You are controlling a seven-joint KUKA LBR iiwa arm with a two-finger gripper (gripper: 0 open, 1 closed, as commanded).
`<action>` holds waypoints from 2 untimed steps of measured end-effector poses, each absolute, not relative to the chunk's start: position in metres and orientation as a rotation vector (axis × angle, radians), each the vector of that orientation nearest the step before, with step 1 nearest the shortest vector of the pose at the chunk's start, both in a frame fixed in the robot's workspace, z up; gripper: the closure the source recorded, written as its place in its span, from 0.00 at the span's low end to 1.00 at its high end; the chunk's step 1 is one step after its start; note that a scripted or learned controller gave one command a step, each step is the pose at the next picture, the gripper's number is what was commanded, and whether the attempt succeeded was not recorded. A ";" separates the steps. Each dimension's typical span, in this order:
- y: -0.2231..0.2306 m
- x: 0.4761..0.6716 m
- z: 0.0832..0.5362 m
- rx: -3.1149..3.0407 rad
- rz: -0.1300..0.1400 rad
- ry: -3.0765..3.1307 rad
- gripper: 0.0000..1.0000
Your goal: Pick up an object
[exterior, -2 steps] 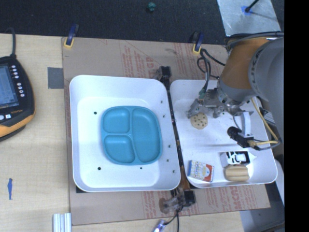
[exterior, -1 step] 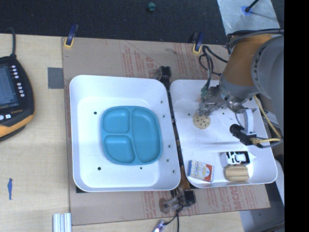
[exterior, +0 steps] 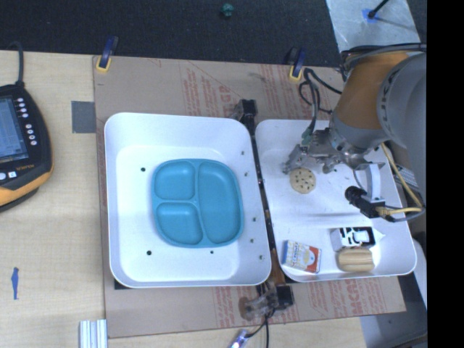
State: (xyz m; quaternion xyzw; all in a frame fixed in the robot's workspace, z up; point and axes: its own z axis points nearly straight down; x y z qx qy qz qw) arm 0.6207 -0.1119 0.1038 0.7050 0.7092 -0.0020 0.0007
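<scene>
Pale wooden bench (exterior: 51, 252) under brown cardboard (exterior: 181, 85) (clamped at back); dark floor (exterior: 159, 13) beyond.

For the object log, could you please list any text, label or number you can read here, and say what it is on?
Nothing can be read.
Small carton: red and blue print, blurred.
Black-and-white item: markings too small.
Cardboard sheet: faint red print, illegible.
Teach pendant: screen and keys too blurred.

Two shallow white bins: the left bin (exterior: 123, 194) and the right bin (exterior: 275, 140). One blue divided plate (exterior: 196, 201) with three compartments. One round tan disc with holes (exterior: 302, 180). One small printed packet (exterior: 300, 257). One tan wooden block (exterior: 355, 259). One black-and-white item (exterior: 355, 235). One handheld control pendant (exterior: 22, 143). Two blue-and-yellow clamps (exterior: 106, 53) (exterior: 295, 61).
</scene>
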 end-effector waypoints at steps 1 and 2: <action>-0.113 0.621 0.114 2.213 -0.007 2.226 1.00; -0.113 0.621 0.114 2.213 -0.008 2.227 0.00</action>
